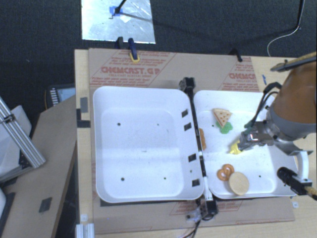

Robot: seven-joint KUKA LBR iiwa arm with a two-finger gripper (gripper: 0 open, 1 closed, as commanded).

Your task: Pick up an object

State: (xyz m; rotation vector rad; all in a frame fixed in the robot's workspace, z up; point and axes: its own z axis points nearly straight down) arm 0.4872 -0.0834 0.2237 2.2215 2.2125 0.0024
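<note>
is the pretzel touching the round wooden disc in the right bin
Touching, or as near as the camera view can show: the pretzel sits against the upper left edge of the round disc, with no white bin floor visible between them.

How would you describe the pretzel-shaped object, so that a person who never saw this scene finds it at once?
Look in the right white bin, near its front edge. The pretzel lies there, touching a round tan disc on its right. Unlike the plain disc, it is orange-brown and has holes.
</note>
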